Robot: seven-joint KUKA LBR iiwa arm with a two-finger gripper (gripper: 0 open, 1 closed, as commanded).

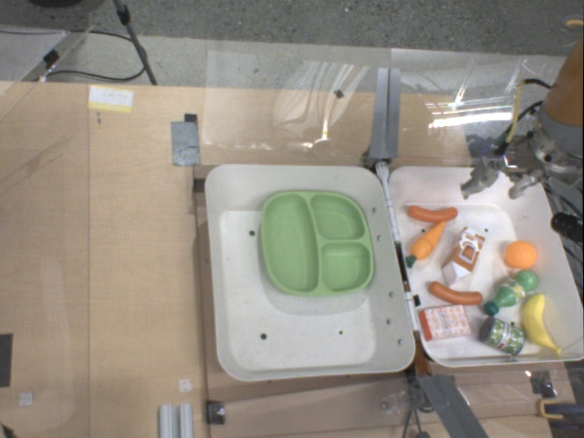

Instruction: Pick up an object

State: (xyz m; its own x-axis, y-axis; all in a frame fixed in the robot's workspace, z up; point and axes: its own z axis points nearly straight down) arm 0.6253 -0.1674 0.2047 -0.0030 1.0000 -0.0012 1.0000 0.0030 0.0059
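Two bins sit side by side on the bench [100,272]. The left bin [228,336] holds a divided plate [317,243], lying toward its rear half.

The right bin [538,210] holds the rest. A sausage [431,213] lies at its rear left, with a carrot [427,241] just in front of it. Right of the carrot stands a carton [464,253], and farther right an orange [521,255]. A second sausage [454,293] lies in front of the carton, and a packet [444,322] in front of that. A bottle [512,290], a can [503,334] and a banana [538,322] cluster at the front right corner.

The gripper [500,182] hangs over the bin's rear right.
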